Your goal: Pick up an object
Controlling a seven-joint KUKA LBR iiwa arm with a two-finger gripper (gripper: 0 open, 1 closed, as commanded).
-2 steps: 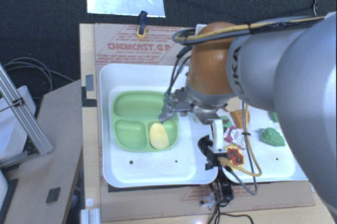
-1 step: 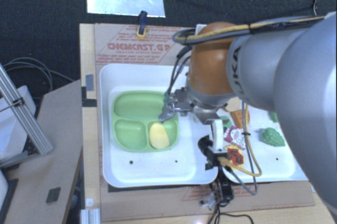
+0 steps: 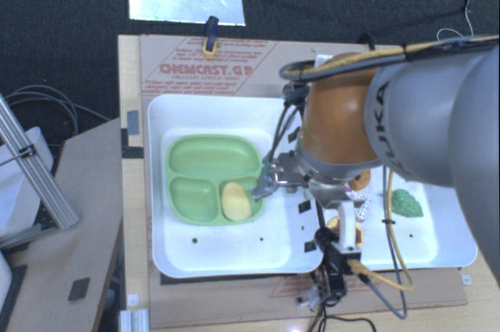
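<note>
The big grey arm (image 3: 437, 119) comes in from the right, and its gripper (image 3: 264, 186) points left, near the middle.

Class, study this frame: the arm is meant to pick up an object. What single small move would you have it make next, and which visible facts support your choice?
Probably a short shift left and down onto the yellow object. It lies in the lower right compartment of the green tray in the left bin, and the gripper sits at the tray's right edge, right beside it. Nothing is visibly held, so the grasp seems not yet made.
</note>
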